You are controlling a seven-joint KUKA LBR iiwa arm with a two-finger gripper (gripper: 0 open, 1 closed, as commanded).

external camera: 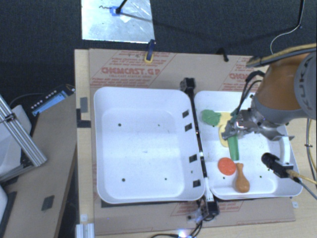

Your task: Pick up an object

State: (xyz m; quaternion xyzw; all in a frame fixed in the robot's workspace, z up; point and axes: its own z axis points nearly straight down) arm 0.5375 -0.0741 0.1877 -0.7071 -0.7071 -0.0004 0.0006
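Note:
My gripper [232,131] hangs low over the middle of the right bin [282,150]. A green stick [233,149] lies directly below it, its upper end right at the gripper's tip; whether the stick is gripped cannot be made out. A yellow piece [223,126] lies partly hidden under the gripper's left side. A green lump [210,117] rests toward the bin's far left. Near the front sit an orange-red ball [227,166] and a tan drumstick-shaped toy [241,179], close together.
The left bin [106,133] sits beside the right one, with a black-clipped divider rim [197,143] between them. The arm's grey and orange body [282,90] covers the right bin's far right corner.

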